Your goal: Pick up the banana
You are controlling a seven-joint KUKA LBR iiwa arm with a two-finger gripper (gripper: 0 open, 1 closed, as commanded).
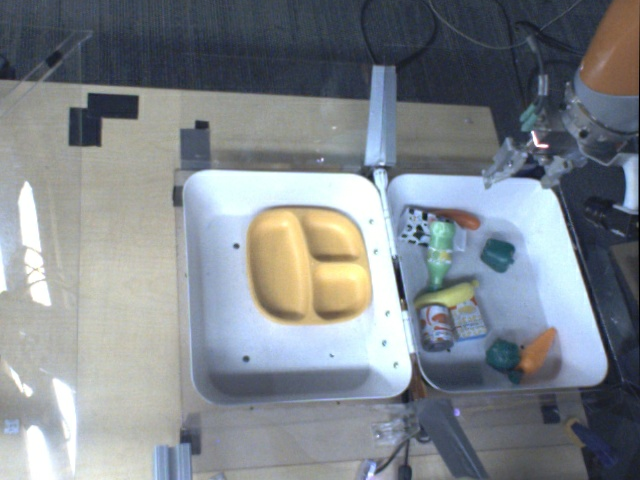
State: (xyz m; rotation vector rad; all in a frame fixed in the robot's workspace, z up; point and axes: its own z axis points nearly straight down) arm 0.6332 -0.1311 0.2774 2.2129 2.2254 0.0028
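Observation:
The yellow banana (447, 294) lies in the right bin (572, 268), left of its middle, between a green bottle (440, 254) and a can (436, 327). My gripper (525, 171) hangs over the far rim of the right bin, well behind and to the right of the banana. Its two fingers are spread apart, open, with nothing between them.
The right bin also holds a cow-patterned item (415, 230), a carrot (459, 217) at the back, a green pepper (497, 255), a small box (468, 319), and another green piece (502, 353) beside a carrot (539, 349). A yellow divided tray (307, 264) sits in the left bin (215, 298).

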